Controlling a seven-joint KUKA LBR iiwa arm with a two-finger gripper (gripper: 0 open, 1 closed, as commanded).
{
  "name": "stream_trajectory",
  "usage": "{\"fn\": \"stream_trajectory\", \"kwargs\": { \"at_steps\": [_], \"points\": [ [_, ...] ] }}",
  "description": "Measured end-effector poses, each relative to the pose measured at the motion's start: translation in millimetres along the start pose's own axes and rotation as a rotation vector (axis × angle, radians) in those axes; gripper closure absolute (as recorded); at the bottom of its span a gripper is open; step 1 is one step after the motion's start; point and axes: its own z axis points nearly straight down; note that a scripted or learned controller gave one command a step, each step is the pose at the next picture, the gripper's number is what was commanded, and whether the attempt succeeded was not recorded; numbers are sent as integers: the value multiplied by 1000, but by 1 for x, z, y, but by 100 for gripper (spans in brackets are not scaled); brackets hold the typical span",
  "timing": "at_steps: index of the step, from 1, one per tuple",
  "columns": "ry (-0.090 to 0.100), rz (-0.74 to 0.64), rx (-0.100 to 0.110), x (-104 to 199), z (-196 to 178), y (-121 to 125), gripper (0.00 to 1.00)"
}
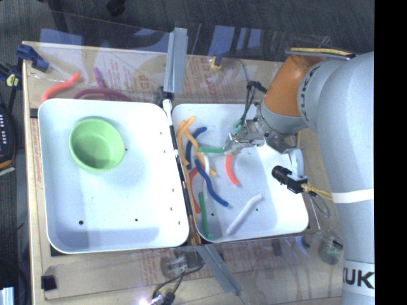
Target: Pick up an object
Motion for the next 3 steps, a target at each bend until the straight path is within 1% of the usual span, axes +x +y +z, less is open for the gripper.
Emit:
{"fn": "stream_trajectory", "kwargs": {
  "at_steps": [1, 2, 3],
  "points": [
    [0, 0, 0, 0, 0, 0, 0],
    [2, -111, 4, -4, 22, 0, 0],
    [2, -113, 4, -4, 11, 1, 100]
  ]
}}
